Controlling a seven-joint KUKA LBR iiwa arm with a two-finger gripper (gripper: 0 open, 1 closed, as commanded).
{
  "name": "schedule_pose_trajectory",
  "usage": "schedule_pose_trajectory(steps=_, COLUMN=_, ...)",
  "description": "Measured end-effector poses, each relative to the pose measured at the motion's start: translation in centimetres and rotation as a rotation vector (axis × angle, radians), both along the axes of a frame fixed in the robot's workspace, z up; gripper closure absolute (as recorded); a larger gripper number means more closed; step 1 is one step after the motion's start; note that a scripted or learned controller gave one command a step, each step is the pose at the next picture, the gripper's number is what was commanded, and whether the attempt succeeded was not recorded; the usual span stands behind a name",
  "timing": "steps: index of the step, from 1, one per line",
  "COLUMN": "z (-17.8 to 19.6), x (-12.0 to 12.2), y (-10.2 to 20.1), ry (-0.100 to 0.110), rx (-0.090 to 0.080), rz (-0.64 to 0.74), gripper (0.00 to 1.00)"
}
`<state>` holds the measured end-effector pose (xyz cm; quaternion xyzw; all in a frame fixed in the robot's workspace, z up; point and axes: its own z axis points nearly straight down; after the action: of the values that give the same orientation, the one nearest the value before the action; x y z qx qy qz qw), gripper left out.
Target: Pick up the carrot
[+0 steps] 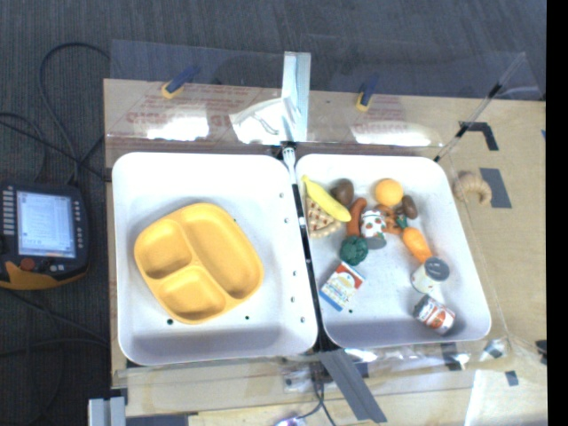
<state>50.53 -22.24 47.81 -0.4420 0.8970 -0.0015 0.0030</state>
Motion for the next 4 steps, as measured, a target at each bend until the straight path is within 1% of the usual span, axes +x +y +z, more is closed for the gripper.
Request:
schedule_pose_trajectory(steps=1, z=0.6, x=-0.6, y=0.0, ry=0.002, rx=-0.001, rz=0.312, gripper=1.0)
schedule_pose_trajectory(steps=2, z=-1.3, x=-1.8, y=0.0, ry=0.005, rx=0.001, rz=0.622, gripper=1.0)
schedule_pose_trajectory(steps=3, z=-1.8, x=-2.0, y=0.0, ry=0.005, rx=0.0, rz=0.977, gripper=1.0)
schedule_pose_trajectory(steps=4, z=0.6, x=-2.0, y=1.0, ry=0.003, rx=-0.003, rz=1.233, gripper=1.0)
